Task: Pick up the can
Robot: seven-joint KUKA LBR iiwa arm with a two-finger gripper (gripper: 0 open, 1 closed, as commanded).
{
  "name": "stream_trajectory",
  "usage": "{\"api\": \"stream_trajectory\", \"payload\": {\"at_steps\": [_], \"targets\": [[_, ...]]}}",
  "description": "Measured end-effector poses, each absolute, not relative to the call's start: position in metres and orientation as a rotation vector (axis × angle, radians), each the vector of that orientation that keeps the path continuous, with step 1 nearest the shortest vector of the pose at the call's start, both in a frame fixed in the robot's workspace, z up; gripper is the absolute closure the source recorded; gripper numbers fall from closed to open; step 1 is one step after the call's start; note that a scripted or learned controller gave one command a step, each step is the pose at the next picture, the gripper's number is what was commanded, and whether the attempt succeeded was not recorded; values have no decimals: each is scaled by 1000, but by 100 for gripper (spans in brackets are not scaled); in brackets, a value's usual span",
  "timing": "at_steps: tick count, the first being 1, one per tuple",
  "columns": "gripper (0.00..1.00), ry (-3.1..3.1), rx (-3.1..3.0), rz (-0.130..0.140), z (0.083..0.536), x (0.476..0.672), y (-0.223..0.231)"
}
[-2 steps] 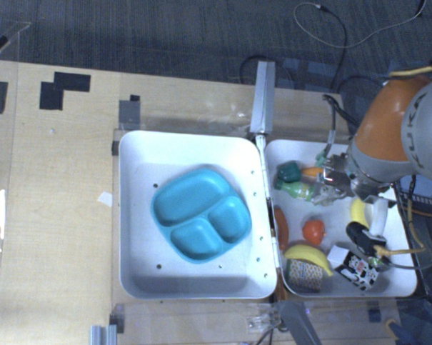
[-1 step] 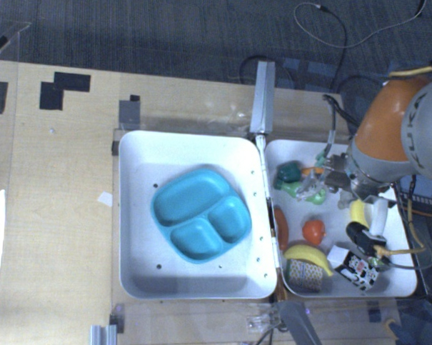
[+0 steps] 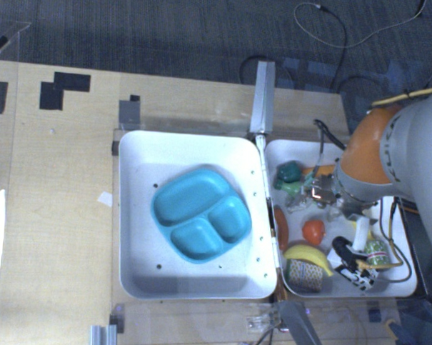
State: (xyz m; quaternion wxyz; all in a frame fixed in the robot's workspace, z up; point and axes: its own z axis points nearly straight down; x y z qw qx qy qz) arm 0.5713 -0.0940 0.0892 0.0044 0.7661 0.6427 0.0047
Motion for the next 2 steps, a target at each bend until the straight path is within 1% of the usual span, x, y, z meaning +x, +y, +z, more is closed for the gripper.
{"api": "stream_trajectory", "payload": {"at_steps": [1, 2], "targets": [[0, 2048, 2371, 8, 88, 611, -160], [100, 2057, 2359, 15, 101, 614, -157]]}}
